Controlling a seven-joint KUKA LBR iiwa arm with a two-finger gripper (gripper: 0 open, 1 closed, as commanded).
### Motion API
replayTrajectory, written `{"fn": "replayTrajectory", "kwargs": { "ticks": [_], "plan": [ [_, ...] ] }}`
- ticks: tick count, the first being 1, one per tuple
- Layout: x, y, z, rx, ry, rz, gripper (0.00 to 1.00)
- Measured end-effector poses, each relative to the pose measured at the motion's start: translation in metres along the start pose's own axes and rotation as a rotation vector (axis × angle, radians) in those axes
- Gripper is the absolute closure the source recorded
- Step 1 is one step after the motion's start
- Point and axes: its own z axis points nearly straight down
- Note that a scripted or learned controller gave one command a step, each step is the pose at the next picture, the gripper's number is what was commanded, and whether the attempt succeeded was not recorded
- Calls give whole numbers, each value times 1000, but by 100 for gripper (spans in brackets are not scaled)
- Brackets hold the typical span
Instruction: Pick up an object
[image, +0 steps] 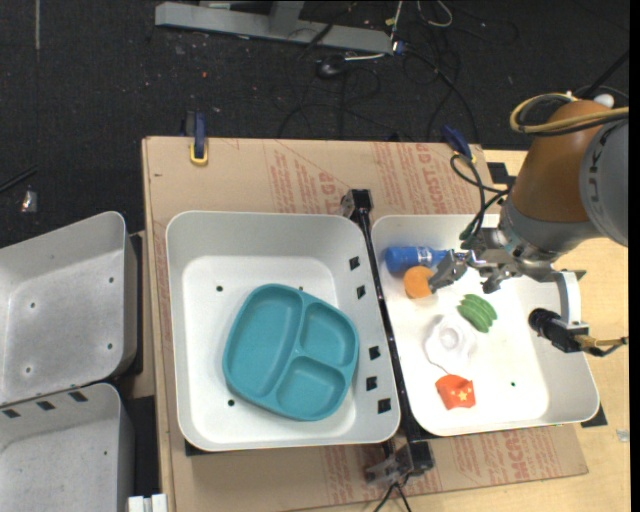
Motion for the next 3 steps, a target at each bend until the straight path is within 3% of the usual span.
{"fn": "replayTrajectory", "kwargs": {
  "ticks": [1, 2, 3],
  "plan": [
    [1, -7, 46, 1, 1, 0, 0],
    [1, -5, 33, -5, -1, 0, 100],
    [9, 2, -18, -8, -1, -4, 100]
  ]
}}
